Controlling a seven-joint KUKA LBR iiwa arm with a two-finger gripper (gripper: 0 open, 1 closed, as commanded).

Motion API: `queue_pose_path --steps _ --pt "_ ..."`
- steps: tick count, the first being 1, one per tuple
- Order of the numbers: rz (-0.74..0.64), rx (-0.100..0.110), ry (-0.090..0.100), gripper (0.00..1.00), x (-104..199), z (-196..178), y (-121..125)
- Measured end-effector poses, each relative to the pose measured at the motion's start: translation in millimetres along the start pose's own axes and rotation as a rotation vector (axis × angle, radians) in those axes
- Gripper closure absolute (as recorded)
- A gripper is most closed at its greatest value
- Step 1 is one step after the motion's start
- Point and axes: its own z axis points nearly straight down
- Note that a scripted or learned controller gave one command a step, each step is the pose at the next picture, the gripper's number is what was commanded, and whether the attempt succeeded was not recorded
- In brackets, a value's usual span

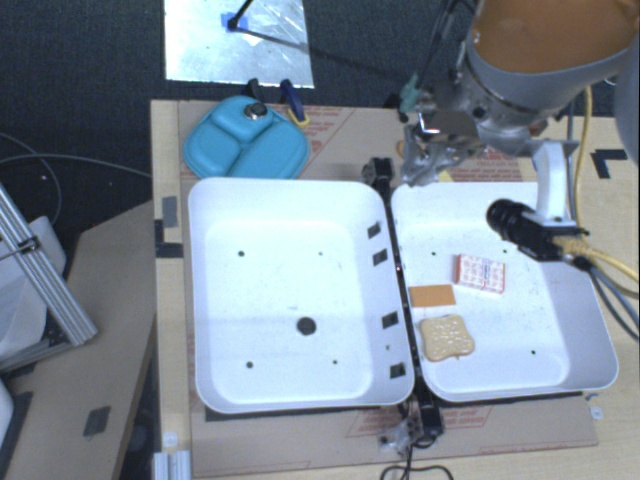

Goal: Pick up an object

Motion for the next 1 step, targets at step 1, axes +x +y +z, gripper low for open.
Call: queue_pose_path --steps 1 --pt "-0.003 0.02 -0.003 1.0 4.1 19.6 -43.0"
